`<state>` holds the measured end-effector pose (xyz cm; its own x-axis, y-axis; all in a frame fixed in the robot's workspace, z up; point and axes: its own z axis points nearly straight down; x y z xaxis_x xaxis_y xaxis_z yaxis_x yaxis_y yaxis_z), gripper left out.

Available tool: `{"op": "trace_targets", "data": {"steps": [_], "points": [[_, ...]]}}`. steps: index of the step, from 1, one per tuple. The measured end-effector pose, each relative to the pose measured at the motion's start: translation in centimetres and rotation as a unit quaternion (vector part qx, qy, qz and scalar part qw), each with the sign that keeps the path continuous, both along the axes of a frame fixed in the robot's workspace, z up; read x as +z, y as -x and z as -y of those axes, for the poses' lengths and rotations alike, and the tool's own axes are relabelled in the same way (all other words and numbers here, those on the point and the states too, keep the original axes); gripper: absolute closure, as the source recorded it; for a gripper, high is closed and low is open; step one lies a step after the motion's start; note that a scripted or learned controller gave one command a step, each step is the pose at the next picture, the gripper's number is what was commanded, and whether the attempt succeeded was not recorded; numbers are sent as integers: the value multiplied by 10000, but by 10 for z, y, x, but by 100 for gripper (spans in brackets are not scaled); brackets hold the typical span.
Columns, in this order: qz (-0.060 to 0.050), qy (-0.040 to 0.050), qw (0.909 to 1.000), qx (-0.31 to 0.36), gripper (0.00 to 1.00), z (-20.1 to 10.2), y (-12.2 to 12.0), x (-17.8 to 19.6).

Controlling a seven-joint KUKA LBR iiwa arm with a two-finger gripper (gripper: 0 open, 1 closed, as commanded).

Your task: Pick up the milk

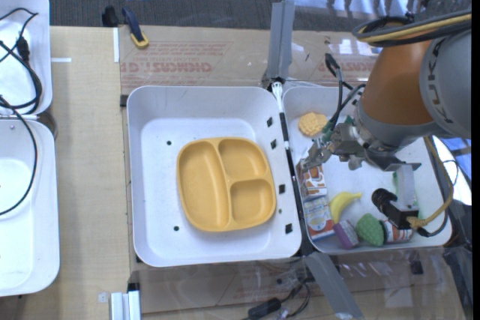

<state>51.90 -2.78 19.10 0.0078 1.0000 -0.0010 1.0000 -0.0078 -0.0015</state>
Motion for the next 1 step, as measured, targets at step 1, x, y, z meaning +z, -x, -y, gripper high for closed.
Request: {"op": "trace_targets", "data": {"steps": [1], "points": [[78,2,9999,107,0,63,23,-78]]}}
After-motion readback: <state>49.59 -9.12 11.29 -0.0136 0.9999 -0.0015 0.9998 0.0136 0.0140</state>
